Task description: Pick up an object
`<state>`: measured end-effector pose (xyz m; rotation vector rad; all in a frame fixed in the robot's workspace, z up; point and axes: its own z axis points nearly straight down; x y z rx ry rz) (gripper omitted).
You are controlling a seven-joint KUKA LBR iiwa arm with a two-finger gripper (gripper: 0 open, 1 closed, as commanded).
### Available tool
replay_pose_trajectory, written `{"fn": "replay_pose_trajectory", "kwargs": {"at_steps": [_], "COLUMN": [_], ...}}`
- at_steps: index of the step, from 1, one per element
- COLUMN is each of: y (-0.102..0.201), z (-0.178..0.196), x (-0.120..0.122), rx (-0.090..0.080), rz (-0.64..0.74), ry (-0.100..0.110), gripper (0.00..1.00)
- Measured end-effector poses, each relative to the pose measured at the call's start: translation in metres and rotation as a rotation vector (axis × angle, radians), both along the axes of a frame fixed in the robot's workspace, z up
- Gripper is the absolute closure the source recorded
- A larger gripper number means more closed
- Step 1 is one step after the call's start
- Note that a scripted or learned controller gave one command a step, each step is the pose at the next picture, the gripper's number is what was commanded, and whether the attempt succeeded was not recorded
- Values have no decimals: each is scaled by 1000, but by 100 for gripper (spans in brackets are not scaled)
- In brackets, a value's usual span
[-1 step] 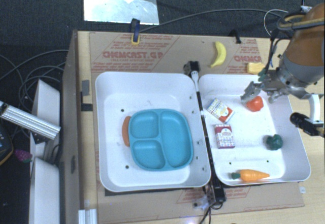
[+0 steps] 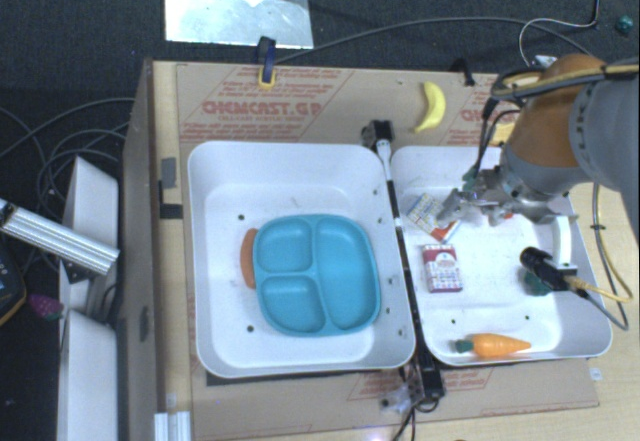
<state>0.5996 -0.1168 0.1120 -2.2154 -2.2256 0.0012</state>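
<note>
In the right bin (image 2: 580, 329), my gripper (image 2: 470, 206) hangs low over the upper middle of the floor. Just to its left lies a small white packet with red print (image 2: 425, 213); I cannot tell whether the two touch. Below the packet a red and white box (image 2: 441, 268) lies flat. An orange carrot (image 2: 496, 345) rests along the bin's front wall.
The left bin (image 2: 215, 329) holds a blue divided plate (image 2: 316, 273), with a brown sausage-like piece (image 2: 246, 257) against its left edge. A yellow banana (image 2: 432, 107) lies on the cardboard behind the bins. The arm enters from the right.
</note>
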Motion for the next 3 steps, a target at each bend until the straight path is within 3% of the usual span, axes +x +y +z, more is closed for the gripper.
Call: {"fn": "replay_pose_trajectory", "kwargs": {"at_steps": [1, 2, 3], "y": [32, 31, 31], "z": [-28, -17, -17], "x": [-23, -22, -22], "rx": [0, 0, 0], "rz": [0, 0, 0], "ry": [-1, -4, -4], "gripper": [0, 100, 0]}}
